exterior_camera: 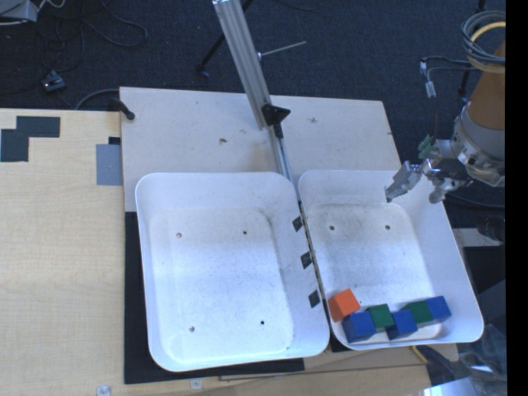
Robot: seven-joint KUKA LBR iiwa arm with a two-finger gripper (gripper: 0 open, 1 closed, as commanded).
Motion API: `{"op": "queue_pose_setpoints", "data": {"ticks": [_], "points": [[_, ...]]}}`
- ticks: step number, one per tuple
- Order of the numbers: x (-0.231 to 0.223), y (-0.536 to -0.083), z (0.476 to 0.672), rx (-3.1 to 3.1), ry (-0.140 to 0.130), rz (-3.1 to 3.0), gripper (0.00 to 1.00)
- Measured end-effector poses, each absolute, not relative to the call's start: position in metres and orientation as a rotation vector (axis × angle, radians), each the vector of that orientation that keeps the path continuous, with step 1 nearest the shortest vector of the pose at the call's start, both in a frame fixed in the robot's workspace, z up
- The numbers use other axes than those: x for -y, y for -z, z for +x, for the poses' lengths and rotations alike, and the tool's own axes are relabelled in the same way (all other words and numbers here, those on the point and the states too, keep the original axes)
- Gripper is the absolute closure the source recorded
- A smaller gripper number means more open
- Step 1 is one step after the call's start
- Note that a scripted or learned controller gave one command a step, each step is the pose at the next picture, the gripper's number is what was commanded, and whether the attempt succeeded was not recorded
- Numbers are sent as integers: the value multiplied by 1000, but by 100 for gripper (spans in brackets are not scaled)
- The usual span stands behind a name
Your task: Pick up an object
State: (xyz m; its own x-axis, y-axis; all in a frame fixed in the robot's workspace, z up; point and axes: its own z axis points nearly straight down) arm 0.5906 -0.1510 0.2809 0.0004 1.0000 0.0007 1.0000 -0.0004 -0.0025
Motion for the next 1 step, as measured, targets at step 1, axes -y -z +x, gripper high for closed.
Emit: {"op": "queue_pose_setpoints", "data": {"ticks": [1], "points": [[51,-286,645,2229,3,-2213,0]]}}
